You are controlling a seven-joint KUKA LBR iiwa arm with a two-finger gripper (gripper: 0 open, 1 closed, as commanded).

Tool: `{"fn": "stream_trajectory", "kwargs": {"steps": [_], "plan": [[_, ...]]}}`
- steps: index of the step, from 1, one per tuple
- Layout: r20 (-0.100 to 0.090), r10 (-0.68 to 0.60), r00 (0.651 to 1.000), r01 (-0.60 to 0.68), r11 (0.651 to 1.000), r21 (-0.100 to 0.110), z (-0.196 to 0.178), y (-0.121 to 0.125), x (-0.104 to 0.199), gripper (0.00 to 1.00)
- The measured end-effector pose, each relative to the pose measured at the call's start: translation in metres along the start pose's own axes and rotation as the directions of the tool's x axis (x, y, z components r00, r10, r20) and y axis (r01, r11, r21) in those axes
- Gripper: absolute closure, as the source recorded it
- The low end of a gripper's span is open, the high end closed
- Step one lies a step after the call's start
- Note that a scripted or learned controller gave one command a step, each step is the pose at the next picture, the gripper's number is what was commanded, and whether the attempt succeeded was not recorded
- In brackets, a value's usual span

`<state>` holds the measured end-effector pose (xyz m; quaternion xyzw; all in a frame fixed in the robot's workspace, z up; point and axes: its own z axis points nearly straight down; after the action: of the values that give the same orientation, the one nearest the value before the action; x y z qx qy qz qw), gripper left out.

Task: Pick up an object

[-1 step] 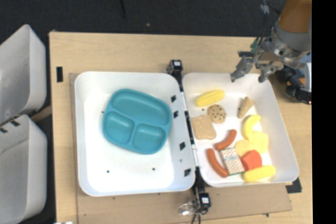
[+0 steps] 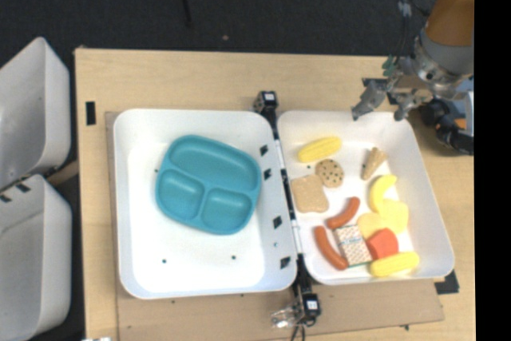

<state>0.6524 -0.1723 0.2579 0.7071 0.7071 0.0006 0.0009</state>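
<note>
The right bin (image 2: 427, 172) holds several toy foods: a yellow corn cob (image 2: 319, 148), a cookie (image 2: 329, 172), a bread slice (image 2: 308, 194), a beige cone (image 2: 372, 163), a banana (image 2: 382, 189), two red sausages (image 2: 343, 213) (image 2: 330, 247), a small printed box (image 2: 352, 243), a red piece (image 2: 384, 242) and a yellow piece (image 2: 395, 263). My gripper (image 2: 383, 105) hangs over the far rim of this bin, above and behind the cone. Its fingers are open with nothing between them.
The left bin (image 2: 136, 251) holds a teal divided plate (image 2: 209, 184). Black clips (image 2: 266, 101) sit along the seam between the bins. White chair-like shapes (image 2: 28, 116) stand off the bench's left side.
</note>
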Motion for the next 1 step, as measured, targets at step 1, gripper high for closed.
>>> {"fn": "stream_trajectory", "kwargs": {"steps": [1], "plan": [[0.001,0.002,1.000,-0.002,1.000,0.004,0.0421,-0.0023,0.0005,0.00]]}}
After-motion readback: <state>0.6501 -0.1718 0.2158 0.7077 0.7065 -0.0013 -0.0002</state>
